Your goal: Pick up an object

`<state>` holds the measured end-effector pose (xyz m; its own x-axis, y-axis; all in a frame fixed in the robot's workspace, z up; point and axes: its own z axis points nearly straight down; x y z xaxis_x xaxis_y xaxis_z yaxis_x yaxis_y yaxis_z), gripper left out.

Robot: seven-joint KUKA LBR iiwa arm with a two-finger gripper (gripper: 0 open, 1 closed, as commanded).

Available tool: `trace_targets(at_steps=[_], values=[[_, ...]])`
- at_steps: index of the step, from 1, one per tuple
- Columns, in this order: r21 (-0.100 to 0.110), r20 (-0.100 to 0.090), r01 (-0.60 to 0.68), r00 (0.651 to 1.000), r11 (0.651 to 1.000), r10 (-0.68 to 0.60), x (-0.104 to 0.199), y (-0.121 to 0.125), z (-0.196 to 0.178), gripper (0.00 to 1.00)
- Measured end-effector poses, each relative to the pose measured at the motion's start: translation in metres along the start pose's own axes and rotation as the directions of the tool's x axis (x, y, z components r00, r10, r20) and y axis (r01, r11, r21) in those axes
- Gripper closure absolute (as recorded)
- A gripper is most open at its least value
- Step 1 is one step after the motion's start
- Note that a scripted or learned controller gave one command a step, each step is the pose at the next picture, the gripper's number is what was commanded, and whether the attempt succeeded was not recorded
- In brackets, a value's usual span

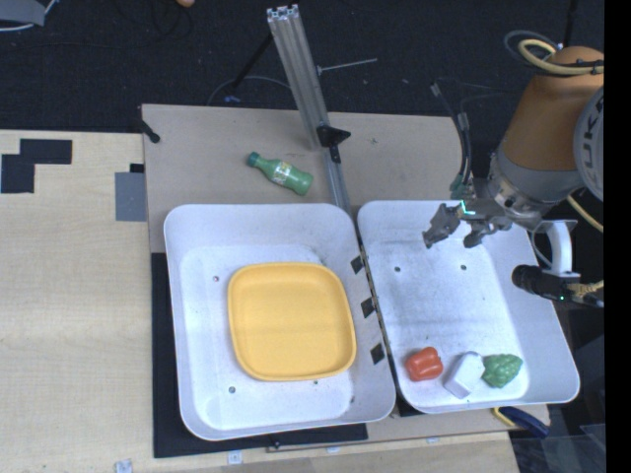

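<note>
In the camera view my gripper (459,231) hangs over the far part of the right bin (444,294), fingers spread open with nothing between them. Along that bin's near edge lie a red pepper-like object (425,364), a white block (462,374) and a green leafy object (502,370). All three sit well below the gripper in the picture, apart from it. A yellow plate (291,320) rests flat in the left bin (192,254).
A green bottle (280,173) lies on its side on the bench behind the left bin. A slanted aluminium rail (307,72) rises behind the bins. Black clips (367,306) sit along the seam between the two bins.
</note>
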<state>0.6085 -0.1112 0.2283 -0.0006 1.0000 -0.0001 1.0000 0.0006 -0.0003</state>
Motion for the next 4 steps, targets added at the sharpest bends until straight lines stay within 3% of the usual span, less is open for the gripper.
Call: trace_targets(at_steps=[1,3,4], values=[[0.0,0.0,0.0,1.0,1.0,0.0,0.0,0.0,0.0,0.0],[0.006,-0.001,0.0,1.0,1.0,0.0,0.004,0.007,0.123,0.0],[0.0,0.0,0.0,1.0,1.0,0.0,0.004,0.007,0.137,0.0]])
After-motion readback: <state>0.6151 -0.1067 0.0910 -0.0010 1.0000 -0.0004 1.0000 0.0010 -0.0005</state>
